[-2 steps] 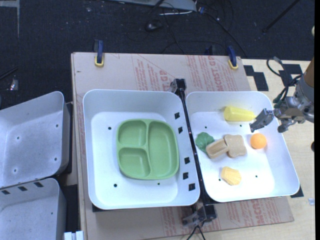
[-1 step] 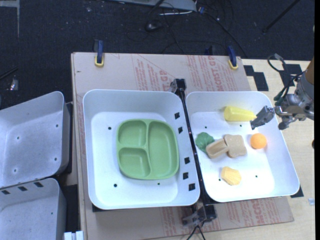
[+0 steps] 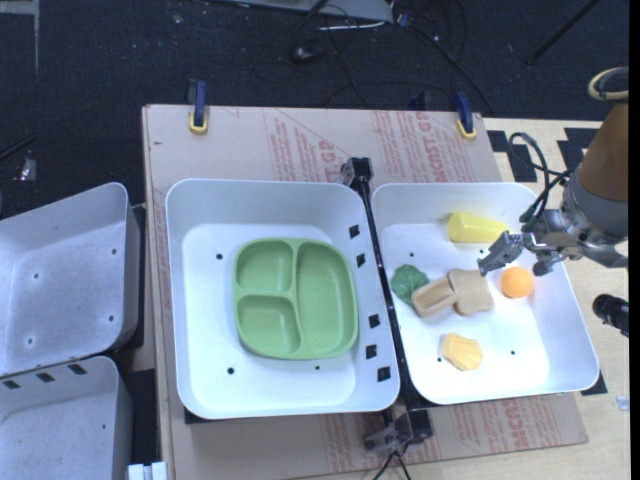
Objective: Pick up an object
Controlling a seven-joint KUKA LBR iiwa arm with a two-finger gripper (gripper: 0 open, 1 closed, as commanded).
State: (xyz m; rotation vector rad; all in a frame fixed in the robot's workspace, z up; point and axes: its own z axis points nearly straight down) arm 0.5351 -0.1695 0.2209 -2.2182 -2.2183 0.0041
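We see a tan table [image 3: 260, 138] on a dark, cable-strewn floor [image 3: 90, 38], carrying two shallow white bins; the left bin [image 3: 200, 368] holds a green divided plastic tray [image 3: 297, 298]. In the right bin [image 3: 560, 363], our gripper [image 3: 510, 252] hangs open, grasping nothing, just beside a small orange ball [image 3: 517, 283]. A yellow block [image 3: 474, 227] lies near the far wall, its long axis running left to right.

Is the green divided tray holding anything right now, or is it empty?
Empty. The green divided tray in the left bin shows bare compartments; the food items all lie in the right bin.
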